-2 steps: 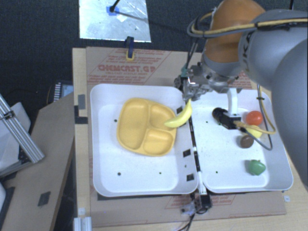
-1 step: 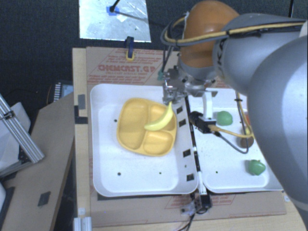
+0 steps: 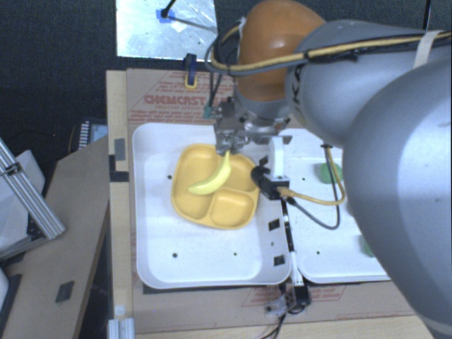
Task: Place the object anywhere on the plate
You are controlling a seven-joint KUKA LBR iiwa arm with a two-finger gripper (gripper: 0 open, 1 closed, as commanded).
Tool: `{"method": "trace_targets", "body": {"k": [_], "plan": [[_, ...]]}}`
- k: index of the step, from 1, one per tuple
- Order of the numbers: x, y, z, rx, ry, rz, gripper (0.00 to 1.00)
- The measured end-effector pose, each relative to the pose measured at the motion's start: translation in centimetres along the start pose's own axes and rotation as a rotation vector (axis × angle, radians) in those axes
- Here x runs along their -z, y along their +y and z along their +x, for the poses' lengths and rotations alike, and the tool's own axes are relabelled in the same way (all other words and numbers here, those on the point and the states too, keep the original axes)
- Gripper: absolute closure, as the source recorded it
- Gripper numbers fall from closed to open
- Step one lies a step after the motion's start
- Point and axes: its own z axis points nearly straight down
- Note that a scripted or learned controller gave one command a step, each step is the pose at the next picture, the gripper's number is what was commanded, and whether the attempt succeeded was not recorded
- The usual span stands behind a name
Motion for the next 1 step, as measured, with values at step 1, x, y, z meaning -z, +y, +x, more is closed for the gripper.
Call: {"method": "trace_targets", "body": {"k": [1], "plan": [[-0.03, 0.05, -0.29, -0.005, -0.001, 0.0, 0.0]]}}
